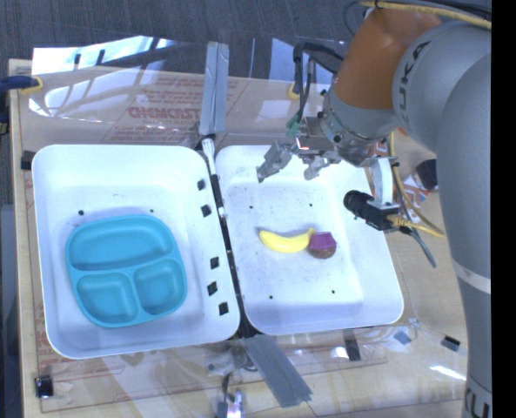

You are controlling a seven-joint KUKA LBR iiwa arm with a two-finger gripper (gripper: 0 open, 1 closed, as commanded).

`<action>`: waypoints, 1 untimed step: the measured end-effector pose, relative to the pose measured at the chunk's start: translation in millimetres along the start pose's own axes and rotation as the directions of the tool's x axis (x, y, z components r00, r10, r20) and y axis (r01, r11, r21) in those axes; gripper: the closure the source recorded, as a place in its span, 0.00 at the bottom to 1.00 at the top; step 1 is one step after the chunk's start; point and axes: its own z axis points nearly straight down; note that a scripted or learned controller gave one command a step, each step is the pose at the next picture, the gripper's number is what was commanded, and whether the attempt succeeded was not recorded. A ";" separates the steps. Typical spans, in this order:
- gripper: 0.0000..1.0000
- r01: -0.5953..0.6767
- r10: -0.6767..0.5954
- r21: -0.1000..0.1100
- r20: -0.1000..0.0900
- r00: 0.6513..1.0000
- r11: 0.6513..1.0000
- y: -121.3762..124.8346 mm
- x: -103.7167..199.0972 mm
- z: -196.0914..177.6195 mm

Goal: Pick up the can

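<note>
My gripper [289, 169] hangs over the back edge of the right bin [375, 273], pointing down. Its two fingers [265, 171] are spread apart with nothing between them, so it is open. Below and slightly to the right of it, on the bin floor, a yellow banana [284, 240] lies on its side. A small dark purple rounded object [324, 246] touches the banana's right end. The gripper is well above both and behind them.
The left bin [53, 190] holds a blue divided plate [125, 268]. A black ridge with clips [216, 233] separates the bins. The grey arm with its orange band [375, 55] and cables [397, 212] overhang the right bin's right wall.
</note>
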 end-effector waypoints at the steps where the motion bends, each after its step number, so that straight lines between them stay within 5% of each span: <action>1: 0.00 -0.016 0.016 0.001 0.000 1.000 1.000 -38.3 -20.5 117.3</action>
